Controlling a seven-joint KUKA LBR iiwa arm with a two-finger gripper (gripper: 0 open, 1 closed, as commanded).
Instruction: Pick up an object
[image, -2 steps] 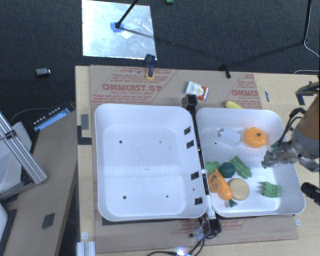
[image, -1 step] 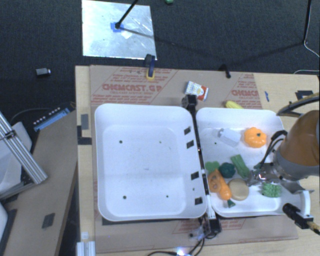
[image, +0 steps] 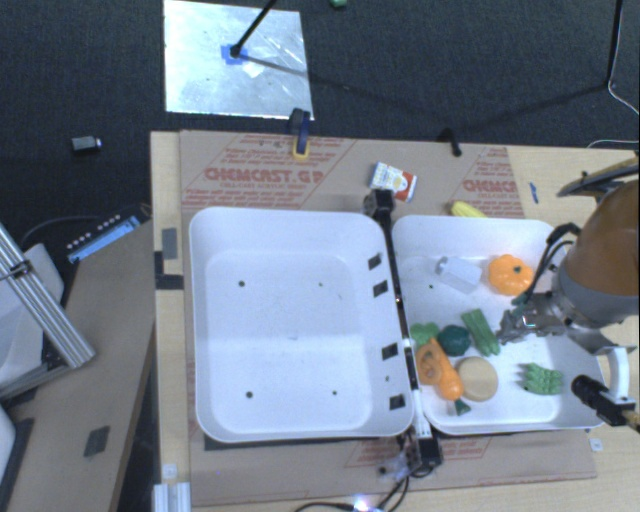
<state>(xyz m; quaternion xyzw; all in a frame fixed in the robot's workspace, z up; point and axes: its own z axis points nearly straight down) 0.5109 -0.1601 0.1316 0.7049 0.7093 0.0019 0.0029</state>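
Note:
The right bin (image: 560, 415) holds several toy foods: an orange pumpkin (image: 507, 273), a clear pale piece (image: 458, 272), a long green vegetable (image: 480, 332), a dark green round piece (image: 455, 340), a carrot (image: 438, 367), a tan disc (image: 478, 379) and a leafy green piece (image: 541, 378). My gripper (image: 519, 322) hangs low over this bin's right half. It sits just right of the long green vegetable and below the pumpkin. Nothing is visibly held.
The left bin (image: 290, 330) lies beside the right one, with a black hinge strip (image: 392, 300) between them. A yellow banana (image: 466, 210) and a small white-and-red box (image: 392, 181) lie on the cardboard behind the bins. A clamp (image: 299, 135) stands at the back edge.

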